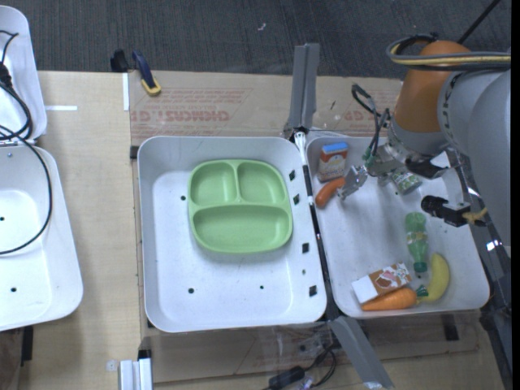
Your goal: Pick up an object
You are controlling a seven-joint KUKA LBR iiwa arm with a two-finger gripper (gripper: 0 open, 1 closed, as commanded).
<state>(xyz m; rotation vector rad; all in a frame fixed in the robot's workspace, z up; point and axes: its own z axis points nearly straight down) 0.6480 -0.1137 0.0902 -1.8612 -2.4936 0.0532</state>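
Observation:
My gripper (354, 183) hangs low over the upper left part of the right bin (366, 242), with the grey arm and its orange band (429, 88) reaching in from the right. Its tip is just right of a small orange sausage-shaped piece (328, 192) and below a small blue and orange carton (332, 159) at the bin's back left corner. Whether it touches either one is unclear. Further toward the front lie a green bottle (416, 242), a banana (439, 276), a carrot (391, 301) and a white and orange carton (383, 280).
The left bin (162, 242) holds a green divided plate (240, 205). A grey divider post (305, 88) rises between the bins at the back. Black cables (370, 108) trail off the wrist. A white fixture (32, 242) stands at the far left of the bench.

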